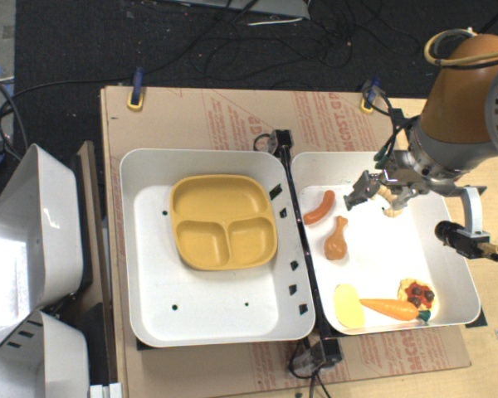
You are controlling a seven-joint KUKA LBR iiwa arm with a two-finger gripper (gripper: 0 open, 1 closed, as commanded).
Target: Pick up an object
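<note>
The worktop (232,114) is a flat board of pale brown cardboard-like sheet printed with faded red lettering, set over a dark floor strewn with cables. Two shallow white plastic bins rest directly on it, side by side and touching along a black divider strip (297,222): the left bin (141,247) and the right bin (448,264). Two yellow-handled clamps grip the board's far edge, one at the left corner (135,98) and one near the right corner (368,98).

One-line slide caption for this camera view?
Gripper hovers over right bin near sausage, drumstick; yellow plate in left bin.
</note>
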